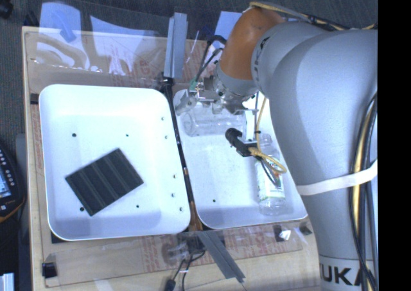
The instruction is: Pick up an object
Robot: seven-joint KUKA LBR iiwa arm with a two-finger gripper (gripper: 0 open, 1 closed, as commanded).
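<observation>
The clear thing [204, 123] at the far end of the right bin [218, 212] is, I judge, my target. It is see-through, hard to outline, and seems to lie on the bin floor, not yet lifted. My pincer [209, 98] hangs just above it; wide or narrow, I cannot tell. Grasp and lift remain. A clear bottle [270, 187] lies by the right wall, and a dark ribbed slab [104, 180] in the left bin [58, 100].

Two bins side by side on the bench [128, 248], a ribbed flat panel [104, 181] lay in the left bin [58, 100] toward its front, a plastic bottle [270, 187] lay along the right bin's [218, 203] right wall, the arm [314, 110] hung over that bin's rear.
</observation>
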